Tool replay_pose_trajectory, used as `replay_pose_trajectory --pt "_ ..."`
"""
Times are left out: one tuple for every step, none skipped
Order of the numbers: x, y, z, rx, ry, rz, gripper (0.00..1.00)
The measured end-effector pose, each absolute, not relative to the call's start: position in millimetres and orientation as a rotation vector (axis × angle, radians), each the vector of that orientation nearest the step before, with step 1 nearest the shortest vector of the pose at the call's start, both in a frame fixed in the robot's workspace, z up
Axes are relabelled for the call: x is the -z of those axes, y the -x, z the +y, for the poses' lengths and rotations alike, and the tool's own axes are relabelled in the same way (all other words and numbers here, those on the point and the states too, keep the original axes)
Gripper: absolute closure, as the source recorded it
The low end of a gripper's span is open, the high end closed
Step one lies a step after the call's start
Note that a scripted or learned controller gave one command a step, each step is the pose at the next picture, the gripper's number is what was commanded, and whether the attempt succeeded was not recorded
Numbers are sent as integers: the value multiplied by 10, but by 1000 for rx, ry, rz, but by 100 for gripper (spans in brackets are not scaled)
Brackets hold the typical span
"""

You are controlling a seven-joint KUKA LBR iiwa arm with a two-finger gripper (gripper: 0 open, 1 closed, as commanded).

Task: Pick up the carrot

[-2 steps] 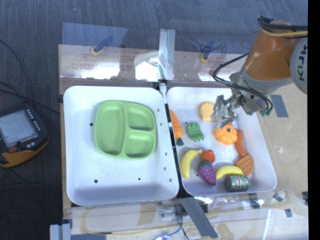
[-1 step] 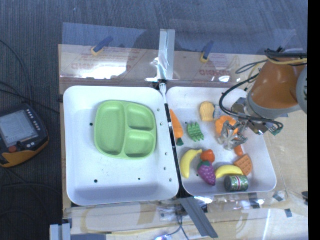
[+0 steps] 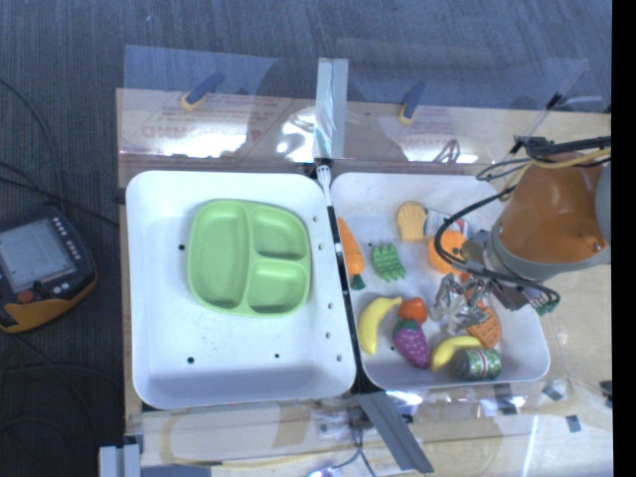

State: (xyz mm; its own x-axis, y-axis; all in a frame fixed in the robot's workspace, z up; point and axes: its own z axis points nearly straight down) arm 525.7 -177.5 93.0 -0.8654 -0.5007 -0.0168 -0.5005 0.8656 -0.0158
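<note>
The carrot is orange with a green stub at its near end. It lies along the left wall of the right bin, pointing away from me. My gripper hangs low over the middle right of that bin, well to the right of the carrot and apart from it. It is down among a small red tomato, a yellow banana and an orange piece. The orange wrist band hides the part of the bin behind it.
The right bin also holds a second banana, purple grapes, a green ridged piece, a yellow piece, an orange fruit and a can. A green divided plate lies in the left bin.
</note>
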Motion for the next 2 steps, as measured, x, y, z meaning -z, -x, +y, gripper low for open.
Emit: replay_pose_trajectory --pt "-915 -5255 -1769 16 809 3015 0" --pt "-1011 -5268 -1762 16 809 3016 100"
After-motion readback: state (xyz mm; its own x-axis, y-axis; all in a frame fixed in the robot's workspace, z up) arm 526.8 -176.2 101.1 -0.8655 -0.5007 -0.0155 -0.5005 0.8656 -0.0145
